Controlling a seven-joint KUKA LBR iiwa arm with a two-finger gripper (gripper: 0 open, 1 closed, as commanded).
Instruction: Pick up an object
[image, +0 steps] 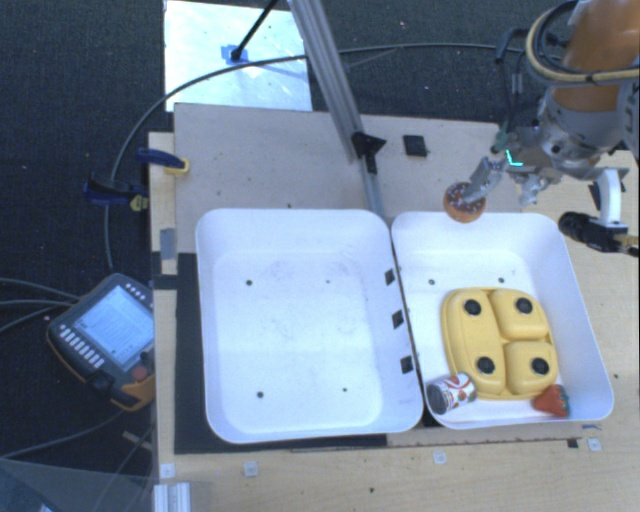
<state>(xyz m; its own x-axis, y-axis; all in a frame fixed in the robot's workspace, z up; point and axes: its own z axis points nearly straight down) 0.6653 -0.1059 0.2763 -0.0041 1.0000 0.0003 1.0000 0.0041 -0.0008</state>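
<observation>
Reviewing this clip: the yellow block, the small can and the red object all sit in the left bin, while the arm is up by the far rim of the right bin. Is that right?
Not quite. The camera view shows the yellow block, the small can and the red object in the right bin, not the left bin. The rest holds: the arm is up by the right bin's far rim.

From my station, both white bins, the left bin (290, 320) and the right bin (500, 262), look like smooth moulded plastic with a soft sheen. The table (270, 155) reads as matt, pale board, like unfinished fibreboard. The yellow block (500, 343) looks like glossy plastic. The small can (450, 392) shows a shiny metal end. The arm's orange band (597, 40) looks smooth and satin; the slanted pole (335, 80) appears brushed metal.
</observation>
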